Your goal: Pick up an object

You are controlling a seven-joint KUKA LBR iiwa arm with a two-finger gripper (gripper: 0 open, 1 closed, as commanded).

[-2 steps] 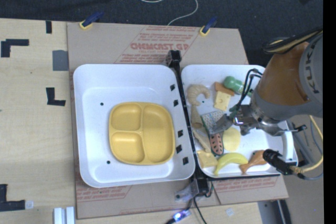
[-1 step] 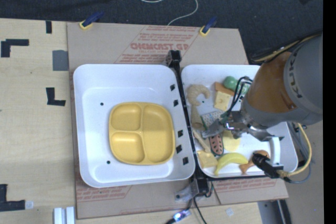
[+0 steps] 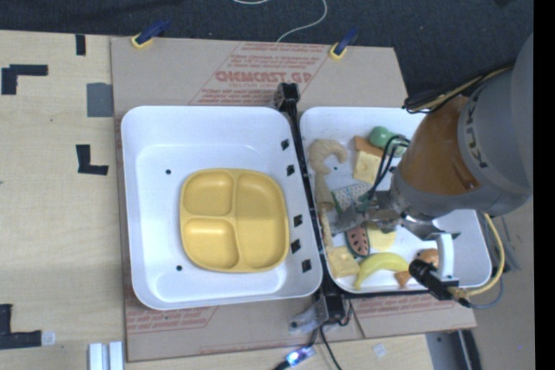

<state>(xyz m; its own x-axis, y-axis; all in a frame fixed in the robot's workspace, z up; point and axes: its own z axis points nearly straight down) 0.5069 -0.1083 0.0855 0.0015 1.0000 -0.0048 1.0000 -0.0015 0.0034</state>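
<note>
Low at the frame's right, the end effector (image 3: 362, 210) hangs among toy foods in the right bin (image 3: 482, 266), near a banana (image 3: 380, 265), its grip state impossible to tell.

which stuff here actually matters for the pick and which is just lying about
Belongs to the job:
- end effector, down among the toys in the right bin
- banana
- watermelon slice
- cheese wedge
- green ball

Just lying about:
- yellow divided plate in the left bin
- cardboard sheet
- white cable
</note>
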